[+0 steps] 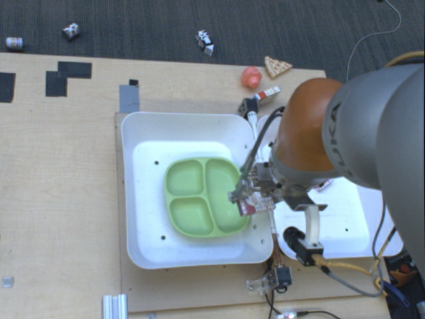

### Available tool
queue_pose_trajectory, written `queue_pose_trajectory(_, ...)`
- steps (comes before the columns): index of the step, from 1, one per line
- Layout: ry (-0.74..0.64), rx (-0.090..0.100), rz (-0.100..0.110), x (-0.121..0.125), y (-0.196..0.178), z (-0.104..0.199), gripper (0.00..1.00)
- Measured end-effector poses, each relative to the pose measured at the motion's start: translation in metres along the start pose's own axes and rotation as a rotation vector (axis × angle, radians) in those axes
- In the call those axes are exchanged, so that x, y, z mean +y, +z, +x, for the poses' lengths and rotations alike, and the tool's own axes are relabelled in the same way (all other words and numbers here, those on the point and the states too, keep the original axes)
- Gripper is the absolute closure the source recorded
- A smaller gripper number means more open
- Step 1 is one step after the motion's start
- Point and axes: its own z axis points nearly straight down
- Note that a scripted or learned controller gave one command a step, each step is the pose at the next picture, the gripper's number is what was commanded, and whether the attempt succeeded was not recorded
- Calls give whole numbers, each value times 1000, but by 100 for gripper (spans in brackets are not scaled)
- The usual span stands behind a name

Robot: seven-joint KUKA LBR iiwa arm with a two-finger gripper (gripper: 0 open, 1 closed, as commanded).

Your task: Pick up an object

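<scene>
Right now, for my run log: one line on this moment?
arm: over bins' divide | claw: at green divided plate right rim | plate: in left bin | grasp: unconfirmed

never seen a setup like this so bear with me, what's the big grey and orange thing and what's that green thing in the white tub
The big grey and orange shape is a robot arm, seen from a camera fixed above the bench, looking down at a slant. Its gripper sits at the right edge of a green divided plate with three compartments. The plate lies in the left white bin; a second bin lies under the arm. I can't tell whether it grips anything. A pink ball and small bits lie beyond the bins.
</scene>
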Motion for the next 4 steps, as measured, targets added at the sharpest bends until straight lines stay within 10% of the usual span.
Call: queue_pose_trajectory(4, 0, -1, 1, 0, -8, 39, 100)
